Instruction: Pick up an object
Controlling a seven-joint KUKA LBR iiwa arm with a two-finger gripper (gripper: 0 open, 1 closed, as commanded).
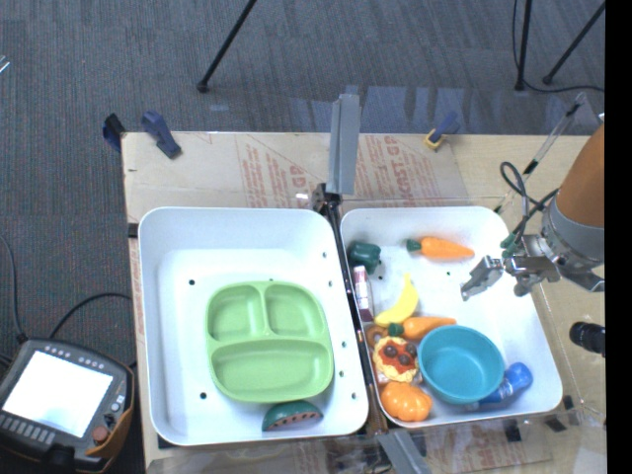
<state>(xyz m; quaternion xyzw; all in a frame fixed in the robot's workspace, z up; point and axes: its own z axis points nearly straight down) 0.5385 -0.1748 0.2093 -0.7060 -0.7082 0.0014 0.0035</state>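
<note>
1. Two white bins side by side: left bin [163, 265], right bin [494, 220].
2. Gripper [491, 276] above right bin, fingers spread apart, nothing between.
3. Toy carrot [442, 249] lying near, apart from gripper.
4. Blue bowl [460, 363] at near corner.

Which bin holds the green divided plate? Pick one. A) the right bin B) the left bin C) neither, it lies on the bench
B: the green divided plate lies flat on the floor of the left bin, while the right bin holds the toy food and the blue bowl.
</note>
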